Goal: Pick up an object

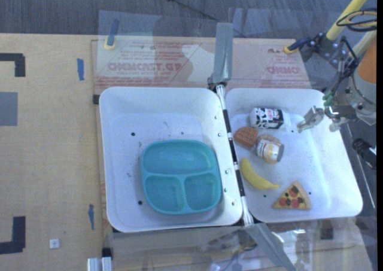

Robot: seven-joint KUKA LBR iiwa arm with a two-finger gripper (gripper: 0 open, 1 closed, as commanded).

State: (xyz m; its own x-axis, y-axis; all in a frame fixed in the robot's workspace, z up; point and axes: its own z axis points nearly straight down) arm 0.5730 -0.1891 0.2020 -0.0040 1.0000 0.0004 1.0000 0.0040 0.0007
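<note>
Objects for the picking: found five, all loose on the floor of the right bin. Noted a small black-and-white carton lying on its side toward the far wall of that bin. Spotted a brown round piece just below it, close to the wall shared with the left bin. Saw a small jar with a pale lid tipped over beside the brown piece, touching or nearly touching it; could not tell which. Found a yellow banana nearer the front, slanted, and a toy pizza slice to its right, near the front wall, apart from the banana. Placed the gripper over the far right part of the right bin, right of the carton and clear of it, with nothing seen in its grasp; could not tell whether it stood wide or narrow. Traced the arm back to the right edge, orange band showing there. Observed a teal divided tray flat in the left bin, toward the front. Noticed both bins resting side by side on the pale wooden bench, with a printed board behind them and bits of blue tape on the wood.
</note>
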